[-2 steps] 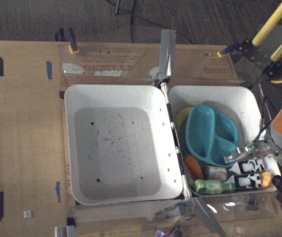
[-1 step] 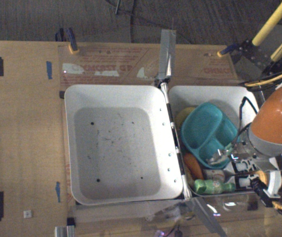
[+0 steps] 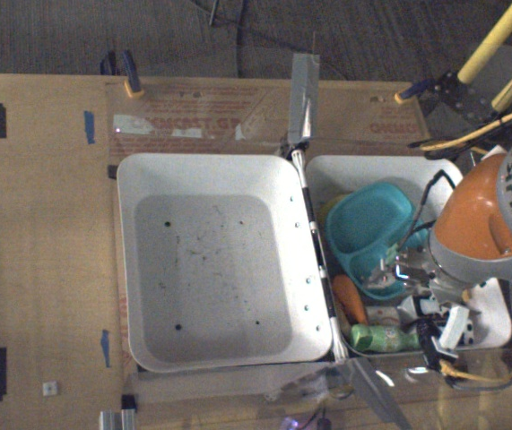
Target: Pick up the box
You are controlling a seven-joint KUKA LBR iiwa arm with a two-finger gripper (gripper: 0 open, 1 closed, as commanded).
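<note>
A teal box (image 3: 368, 224), open-topped with rounded corners, lies tilted in the right bin (image 3: 327, 170), toward its upper left. My gripper (image 3: 392, 272) reaches down from the orange-banded wrist (image 3: 471, 222) and sits at the box's lower right rim, close to or touching it. The wrist covers the right part of this bin. I cannot see whether the box is gripped.
An orange carrot-like piece (image 3: 351, 299) and a green bottle (image 3: 383, 337) lie along the right bin's lower left, just below the box. A yellow thing (image 3: 329, 210) peeks out from under the box's left side. The left bin (image 3: 139, 177) stands beside it across a metal divider (image 3: 302, 97).
</note>
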